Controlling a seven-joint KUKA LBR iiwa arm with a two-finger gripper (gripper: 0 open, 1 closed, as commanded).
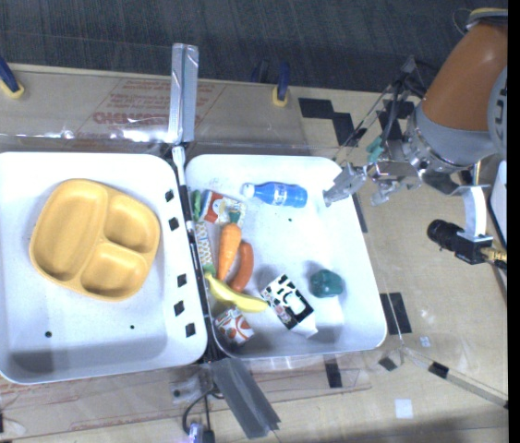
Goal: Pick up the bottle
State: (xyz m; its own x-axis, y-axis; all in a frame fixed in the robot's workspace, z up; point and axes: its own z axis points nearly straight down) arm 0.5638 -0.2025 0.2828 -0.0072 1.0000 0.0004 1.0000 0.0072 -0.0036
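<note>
A small clear bottle with a blue label and blue cap (275,194) lies on its side near the back of the right bin (356,326). My gripper (344,185) hovers over the bin's back right corner, to the right of the bottle and apart from it. Nothing shows between its fingers.
The right bin also holds a carrot (229,249), a banana (232,294), a black-and-white carton (288,303), a green object (326,283), a small can (233,326) and a snack packet (213,207). A yellow divided tray (96,239) fills the left bin (1,340).
</note>
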